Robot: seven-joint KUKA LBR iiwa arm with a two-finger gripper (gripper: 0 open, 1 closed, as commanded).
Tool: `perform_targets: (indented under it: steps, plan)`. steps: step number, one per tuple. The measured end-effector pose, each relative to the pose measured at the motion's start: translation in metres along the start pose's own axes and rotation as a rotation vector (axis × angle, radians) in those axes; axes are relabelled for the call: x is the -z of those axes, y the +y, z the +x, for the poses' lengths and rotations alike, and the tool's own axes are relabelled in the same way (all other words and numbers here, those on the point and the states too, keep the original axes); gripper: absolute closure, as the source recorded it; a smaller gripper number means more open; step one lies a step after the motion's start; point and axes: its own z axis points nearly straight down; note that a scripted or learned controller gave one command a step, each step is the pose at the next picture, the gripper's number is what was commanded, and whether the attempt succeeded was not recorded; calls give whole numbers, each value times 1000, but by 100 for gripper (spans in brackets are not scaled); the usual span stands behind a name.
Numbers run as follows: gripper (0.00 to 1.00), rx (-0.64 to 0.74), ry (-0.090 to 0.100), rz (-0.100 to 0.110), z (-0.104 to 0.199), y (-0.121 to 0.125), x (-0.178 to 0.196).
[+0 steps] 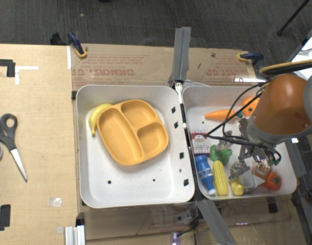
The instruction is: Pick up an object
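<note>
Arm (278, 108) is reaching into the right bin (196, 98) from the right, gripper (242, 168) hanging low over the toys; cannot tell its state. Corn cob (220, 177) is lying just left of it, long axis running near-to-far, beside a blue bottle (204, 172). Carrot (222, 114) is lying across the far end, tip pointing left. Left bin (94, 188) is carrying a yellow divided plate (130, 131) and banana (97, 115). Scissors (10, 142) are sitting on the desk (33, 106).

We see the left bin (94, 188) open along its front, while toys crowd the right bin (196, 98).
</note>
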Motion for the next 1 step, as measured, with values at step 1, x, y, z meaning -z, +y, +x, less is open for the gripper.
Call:
perform_targets:
  steps: [1]
  plan:
    - [0, -54, -2, 0, -81, 5, 1]
